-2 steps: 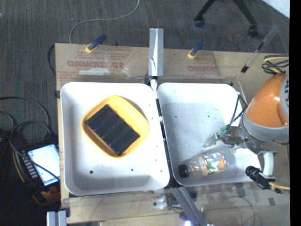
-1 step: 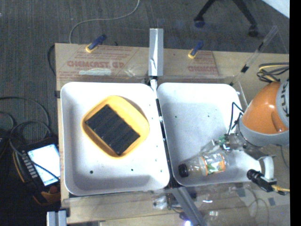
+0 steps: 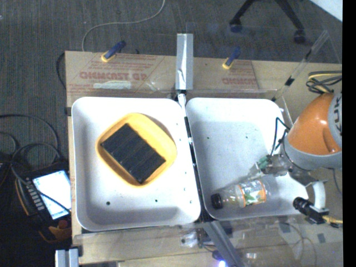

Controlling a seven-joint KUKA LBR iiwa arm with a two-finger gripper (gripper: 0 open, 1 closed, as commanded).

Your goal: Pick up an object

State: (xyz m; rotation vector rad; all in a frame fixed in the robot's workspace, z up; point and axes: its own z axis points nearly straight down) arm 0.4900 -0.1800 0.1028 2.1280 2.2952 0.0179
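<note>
A clear plastic bottle (image 3: 245, 194) with an orange label and a dark cap lies on its side near the front wall of the right bin (image 3: 233, 127), cap pointing left. My gripper (image 3: 265, 164) hangs just above and to the right of the bottle's base, under the grey wrist and orange band of the arm (image 3: 314, 132). Nothing shows held in it. In the left bin (image 3: 89, 204) a yellow dish (image 3: 161, 135) rests with a black ridged rectangular pad (image 3: 133, 152) lying in it.
A metal divider post (image 3: 184, 60) stands behind the seam between the bins. Two blue-and-yellow clamps (image 3: 113, 51) hold the cardboard at the back. A tablet (image 3: 51, 192) and cables lie on the floor at the left. An office chair base (image 3: 267, 4) stands beyond.
</note>
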